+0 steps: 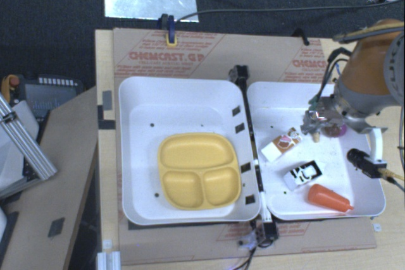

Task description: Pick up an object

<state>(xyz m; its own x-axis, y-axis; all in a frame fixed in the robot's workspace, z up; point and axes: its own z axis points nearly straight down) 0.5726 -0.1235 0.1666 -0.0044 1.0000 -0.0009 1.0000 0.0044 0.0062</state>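
Camera view shows the grey two-finger gripper (pixel 316 121) low in the right white bin (pixel 272 98), grip state impossible to tell, just beside a small purplish round object (pixel 335 130), presumably its pick target.

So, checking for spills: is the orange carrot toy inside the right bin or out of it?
Inside. The orange carrot toy lies flat on the right bin floor, near its front wall.

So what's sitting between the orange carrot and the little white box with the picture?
In the camera view, a small black-and-white block lies between the orange carrot and the white box, in the right bin.
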